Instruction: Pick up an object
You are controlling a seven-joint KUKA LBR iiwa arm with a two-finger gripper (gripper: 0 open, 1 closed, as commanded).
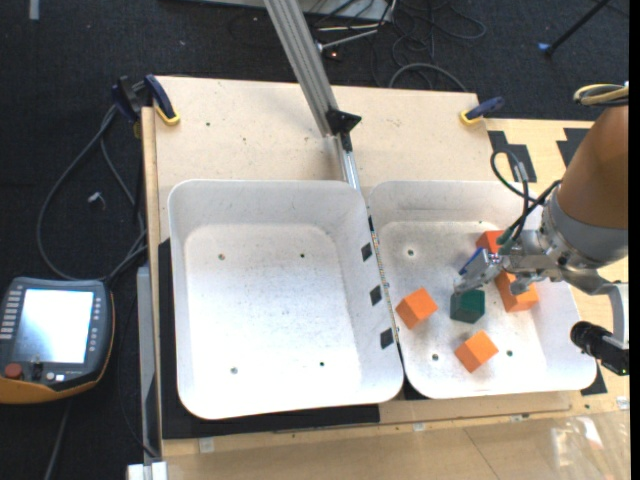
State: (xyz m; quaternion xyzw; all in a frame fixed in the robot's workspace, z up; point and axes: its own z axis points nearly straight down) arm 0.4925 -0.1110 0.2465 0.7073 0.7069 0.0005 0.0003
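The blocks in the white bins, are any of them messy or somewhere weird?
Nothing looks odd. The orange blocks and the green block lie scattered at different angles in the right bin, none spilled over its rim. The gripper hangs just above the green block.

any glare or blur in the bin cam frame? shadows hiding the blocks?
Camera view: lighting even, no strong glare on the white bins; the orange blocks cast only soft, short shadows; the arm's upper part at the right edge looks soft and blurred; the dark green block by the gripper stays readable.
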